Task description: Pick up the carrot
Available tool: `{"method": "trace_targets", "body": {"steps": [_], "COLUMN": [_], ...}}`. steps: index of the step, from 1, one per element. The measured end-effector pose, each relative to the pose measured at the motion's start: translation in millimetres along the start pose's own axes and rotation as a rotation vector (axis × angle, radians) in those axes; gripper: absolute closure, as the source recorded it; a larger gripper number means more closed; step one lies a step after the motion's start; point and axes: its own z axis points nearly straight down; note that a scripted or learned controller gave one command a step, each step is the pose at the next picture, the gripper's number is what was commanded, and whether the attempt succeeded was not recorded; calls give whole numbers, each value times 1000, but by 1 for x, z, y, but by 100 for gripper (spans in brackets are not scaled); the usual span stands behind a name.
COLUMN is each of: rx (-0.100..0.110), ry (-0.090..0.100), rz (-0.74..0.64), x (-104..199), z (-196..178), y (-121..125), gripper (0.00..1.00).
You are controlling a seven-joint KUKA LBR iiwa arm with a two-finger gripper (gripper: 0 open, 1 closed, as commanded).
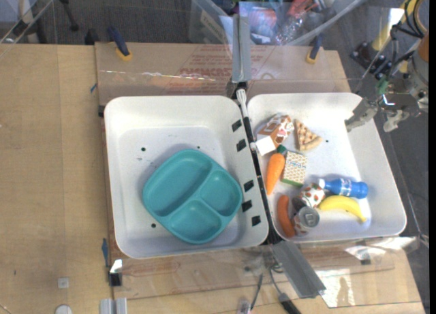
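Carrot [274, 172] lies in the right bin [381, 169] against its left wall, long axis near vertical in the camera view, leafy end up beside a white block [264, 146], tip down toward a hot dog [285, 216], green-edged waffle [295, 167] touching its right side. Gripper [371, 112] hangs over the bin's upper right edge, well apart from the carrot, which sits down and left of it across the pizza slice [307, 137]; can't tell if the fingers are spread or pressed together, nothing seen between them

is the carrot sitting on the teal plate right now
No, the carrot lies in the right bin against the divider, while the teal plate is in the left bin.
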Motion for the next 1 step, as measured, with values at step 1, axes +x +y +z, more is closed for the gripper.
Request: {"method": "trace_targets", "body": {"steps": [1], "rx": [0], "ry": [0], "rz": [-50], "x": [69], "z": [104], "y": [-7], "gripper": [0]}}
